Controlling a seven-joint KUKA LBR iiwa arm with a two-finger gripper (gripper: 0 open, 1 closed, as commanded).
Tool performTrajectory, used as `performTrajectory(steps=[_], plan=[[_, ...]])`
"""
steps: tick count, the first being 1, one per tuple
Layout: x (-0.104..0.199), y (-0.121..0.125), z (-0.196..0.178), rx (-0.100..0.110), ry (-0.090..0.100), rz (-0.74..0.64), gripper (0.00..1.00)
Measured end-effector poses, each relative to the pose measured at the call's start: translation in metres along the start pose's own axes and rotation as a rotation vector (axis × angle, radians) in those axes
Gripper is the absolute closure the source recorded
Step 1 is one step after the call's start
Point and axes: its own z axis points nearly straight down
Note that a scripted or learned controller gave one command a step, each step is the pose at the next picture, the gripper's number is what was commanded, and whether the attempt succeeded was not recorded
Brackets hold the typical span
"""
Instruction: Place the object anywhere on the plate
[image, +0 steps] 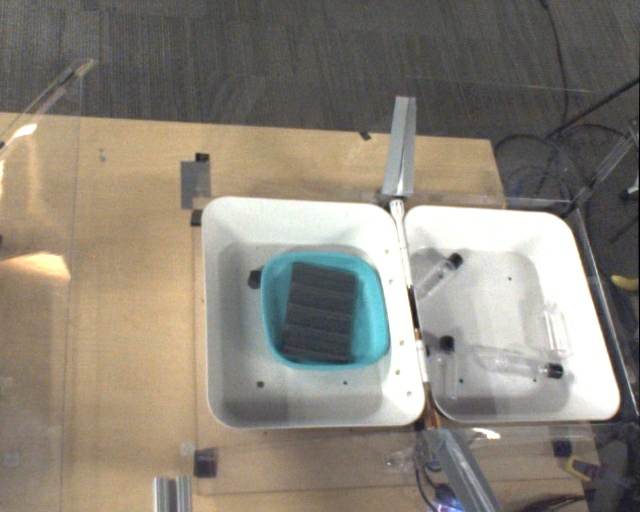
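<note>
On the pale wooden bench (120, 330) sit two shallow white bins of smooth, glossy plastic with rounded corners. Counting from the side the arm enters, the near bin (590, 400) comes first and the far bin (225, 390) lies beyond it, their rims touching. I cannot tell whether the gripper is spread or closed, nor where it stands.

Inside the far bin rests the teal plate (375, 335), a rounded square with a raised lip, probably hard and slick. The dark grey ribbed block (320, 310) lies flat on it, slightly turned, well within the lip, so the placing looks already done. The block appears matte, light and perhaps foam-like, so it is likely forgiving to squeeze. Its two long sides, across the ribs, offer the best hold.

The near bin holds clear tubes (510, 358), thin, round and black-capped, which would likely roll and slip. A small black piece (255, 279) sits just beside the plate's far edge.
</note>
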Motion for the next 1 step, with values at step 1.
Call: performTrajectory(steps=[1], plan=[[-0.0566, -0.0119, -0.0007, -0.001, 0.001, 0.012, 0.0]])
